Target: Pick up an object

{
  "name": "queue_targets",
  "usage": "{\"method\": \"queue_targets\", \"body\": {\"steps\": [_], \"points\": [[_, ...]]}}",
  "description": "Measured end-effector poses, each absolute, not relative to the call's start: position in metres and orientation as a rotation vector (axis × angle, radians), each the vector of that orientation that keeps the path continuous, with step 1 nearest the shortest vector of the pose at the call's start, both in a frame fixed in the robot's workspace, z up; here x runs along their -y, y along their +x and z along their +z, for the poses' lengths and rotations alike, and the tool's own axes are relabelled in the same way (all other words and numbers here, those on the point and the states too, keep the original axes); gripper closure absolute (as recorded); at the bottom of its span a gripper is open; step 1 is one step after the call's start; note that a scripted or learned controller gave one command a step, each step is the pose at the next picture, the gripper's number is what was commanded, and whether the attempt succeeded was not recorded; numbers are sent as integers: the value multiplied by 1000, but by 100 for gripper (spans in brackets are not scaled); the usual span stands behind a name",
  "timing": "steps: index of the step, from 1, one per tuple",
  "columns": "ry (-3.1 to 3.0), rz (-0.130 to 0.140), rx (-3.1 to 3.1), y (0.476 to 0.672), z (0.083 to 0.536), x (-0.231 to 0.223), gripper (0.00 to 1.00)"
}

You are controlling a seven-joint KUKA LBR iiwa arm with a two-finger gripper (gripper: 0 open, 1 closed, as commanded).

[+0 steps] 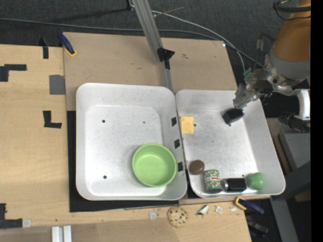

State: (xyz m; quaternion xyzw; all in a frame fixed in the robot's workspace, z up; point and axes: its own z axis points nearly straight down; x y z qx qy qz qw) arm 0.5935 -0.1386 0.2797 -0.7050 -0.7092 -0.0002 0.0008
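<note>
My gripper (242, 98) hangs over the upper right part of the right bin (222, 145), under the arm's orange band. A small black object (232, 116) lies just below and left of the gripper tip; whether it is touching the gripper or resting on the bin floor I cannot tell. A yellow block (187, 125) lies near the right bin's left wall. Along that bin's front edge sit a brown round piece (196, 166), a green can (211, 180), a black item (234, 185) and a green ball (255, 181).
A green bowl (154, 165) stands in the front right of the left bin (101, 135). A metal pole (151, 29) slants down to the gap between the bins. A cookie (176, 217) and small scraps lie on the bench in front.
</note>
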Motion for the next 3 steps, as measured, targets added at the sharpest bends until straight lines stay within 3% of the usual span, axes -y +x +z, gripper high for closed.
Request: {"method": "queue_targets", "body": {"steps": [3], "points": [[-2209, 8, 2225, 609, 244, -35, 100]]}}
